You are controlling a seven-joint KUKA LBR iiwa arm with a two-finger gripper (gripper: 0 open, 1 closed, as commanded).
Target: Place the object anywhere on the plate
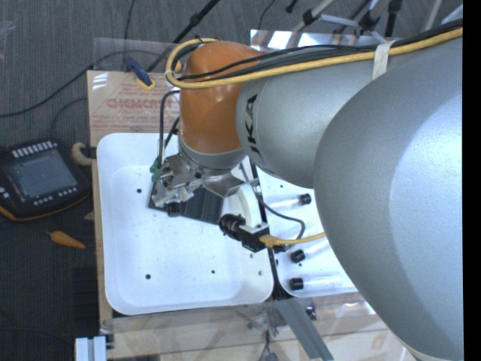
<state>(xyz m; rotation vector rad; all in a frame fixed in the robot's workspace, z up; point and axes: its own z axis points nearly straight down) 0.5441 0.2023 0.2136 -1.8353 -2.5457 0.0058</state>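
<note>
My gripper (170, 192) hangs low over the upper middle of the left white bin (180, 277), under the orange wrist band (210, 104). A dark flat piece (203, 207), perhaps the plate, lies on the bin floor right beneath and just right of the gripper, and the wrist hides most of it. A small green bit (156, 170) shows at the gripper's upper left side. The arm's body blocks whatever else lies under it, so I cannot tell whether anything is held.
The right bin (323, 265) is mostly covered by the arm; clear tubes with black caps (299, 199) (297, 283) lie in it. A black connector with a yellow cable (239, 229) hangs near the bins' divide. A teach pendant (37, 179) sits left of the bench.
</note>
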